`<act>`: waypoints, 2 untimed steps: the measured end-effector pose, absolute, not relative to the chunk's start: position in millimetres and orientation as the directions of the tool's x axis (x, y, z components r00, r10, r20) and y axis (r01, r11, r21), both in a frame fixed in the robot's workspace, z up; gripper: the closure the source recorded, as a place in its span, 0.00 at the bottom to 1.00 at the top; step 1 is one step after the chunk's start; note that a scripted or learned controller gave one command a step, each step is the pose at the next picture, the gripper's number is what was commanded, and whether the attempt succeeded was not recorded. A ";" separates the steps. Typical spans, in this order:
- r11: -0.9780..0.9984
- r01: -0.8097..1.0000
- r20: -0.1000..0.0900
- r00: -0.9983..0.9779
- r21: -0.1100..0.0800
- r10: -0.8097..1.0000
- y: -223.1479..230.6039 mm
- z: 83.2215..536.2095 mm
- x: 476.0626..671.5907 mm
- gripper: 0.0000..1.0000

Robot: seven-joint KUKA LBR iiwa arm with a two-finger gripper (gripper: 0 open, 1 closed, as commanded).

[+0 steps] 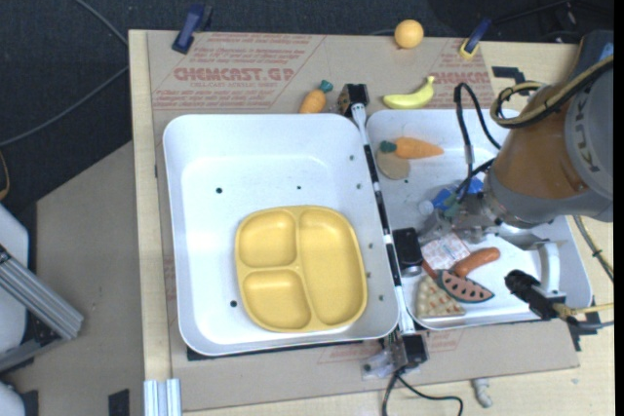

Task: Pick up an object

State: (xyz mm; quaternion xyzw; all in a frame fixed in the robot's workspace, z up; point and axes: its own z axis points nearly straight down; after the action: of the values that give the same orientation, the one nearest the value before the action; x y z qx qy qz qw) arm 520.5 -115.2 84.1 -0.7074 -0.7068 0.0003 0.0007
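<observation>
You have nothing lifted yet: the tool (456, 221), its grip state impossible to tell, hangs low in the right bin (575, 280) over the sausage (475, 259) and watermelon slice (466, 289).

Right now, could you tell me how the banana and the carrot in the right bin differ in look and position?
The banana is yellow and curved; the carrot is orange with a green tip and nearly straight. The banana lies on the brown board just behind the right bin, while the carrot lies inside that bin near its back wall. Both are small toy foods lying roughly crosswise, apart from the arm.
</observation>
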 end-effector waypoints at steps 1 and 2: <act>0.000 1.000 0.000 0.000 0.001 1.000 -114.0 84.5 552.0 0.00; 0.001 1.000 0.000 -0.001 0.002 1.000 -97.2 85.0 634.5 0.00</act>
State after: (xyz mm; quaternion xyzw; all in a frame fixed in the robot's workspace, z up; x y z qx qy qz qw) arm 634.5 -97.2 85.0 -0.7066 -0.7076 -0.0007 -0.0004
